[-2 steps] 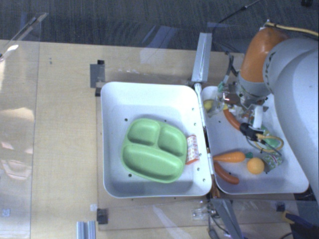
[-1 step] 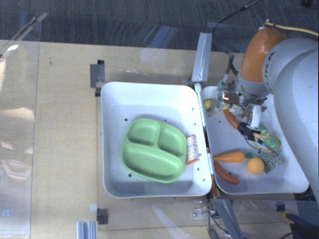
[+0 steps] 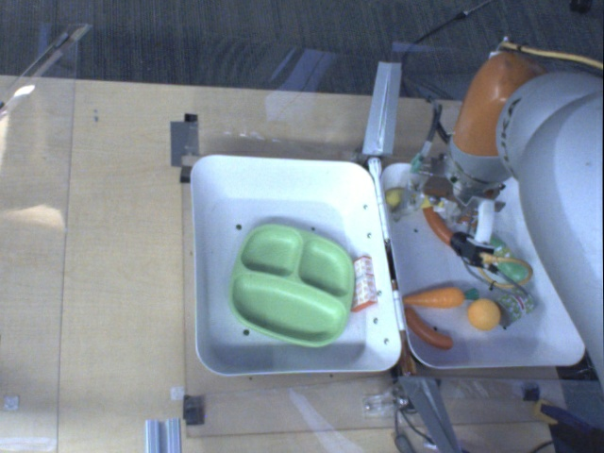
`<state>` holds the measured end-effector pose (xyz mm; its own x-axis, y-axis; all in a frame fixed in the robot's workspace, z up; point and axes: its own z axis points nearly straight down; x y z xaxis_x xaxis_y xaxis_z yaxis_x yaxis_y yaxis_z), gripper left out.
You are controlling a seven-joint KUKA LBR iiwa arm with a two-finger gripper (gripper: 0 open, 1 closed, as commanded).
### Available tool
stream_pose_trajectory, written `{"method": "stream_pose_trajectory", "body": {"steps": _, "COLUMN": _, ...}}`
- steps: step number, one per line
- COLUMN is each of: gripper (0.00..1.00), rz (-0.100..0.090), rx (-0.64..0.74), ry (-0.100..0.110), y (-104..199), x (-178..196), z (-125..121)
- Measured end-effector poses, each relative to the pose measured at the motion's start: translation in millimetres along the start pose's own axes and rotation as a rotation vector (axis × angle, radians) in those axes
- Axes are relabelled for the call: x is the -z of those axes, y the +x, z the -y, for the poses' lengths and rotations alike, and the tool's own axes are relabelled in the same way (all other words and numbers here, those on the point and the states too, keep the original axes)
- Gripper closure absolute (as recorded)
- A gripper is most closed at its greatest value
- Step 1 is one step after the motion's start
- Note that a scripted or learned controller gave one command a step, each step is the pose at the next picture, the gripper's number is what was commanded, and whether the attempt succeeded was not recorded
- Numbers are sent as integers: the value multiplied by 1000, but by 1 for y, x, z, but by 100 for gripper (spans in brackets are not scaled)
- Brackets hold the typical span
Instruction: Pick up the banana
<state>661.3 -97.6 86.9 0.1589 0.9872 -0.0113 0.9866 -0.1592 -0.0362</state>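
Over the right bin [image 3: 557, 347], camera view: the arm is down with its gripper [image 3: 459, 204] low at the bin's back-left part. Claw state: cannot tell, the wrist and its cabling block it. Nothing is visibly gripped.

Banana [image 3: 394, 197]: my best guess is the small yellow bit in the right bin's back-left corner, just beside the gripper, against the wall. It is too small to be sure. It looks to be lying in the bin, not lifted.

Progress: judged early, the approach is about made, while grasp and lift are not yet done.

Other right-bin items: carrot [image 3: 436, 298], orange [image 3: 483, 315], red sausage-like piece [image 3: 427, 330], green toy [image 3: 511, 270]. Another orange-red piece [image 3: 435, 225] is half under the gripper.

Left bin [image 3: 212, 253] of the 2: green plate [image 3: 291, 285], and a small packet [image 3: 364, 282] touching its right edge.

The arm covers the right bin's right side, so whatever lies there is hidden.
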Motion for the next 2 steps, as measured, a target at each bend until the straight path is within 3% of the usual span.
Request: {"method": "stream_pose_trajectory", "body": {"steps": 2, "gripper": 0, "rz": -1, "rx": 73, "ry": 7, "y": -2, "x": 0, "z": 1}}
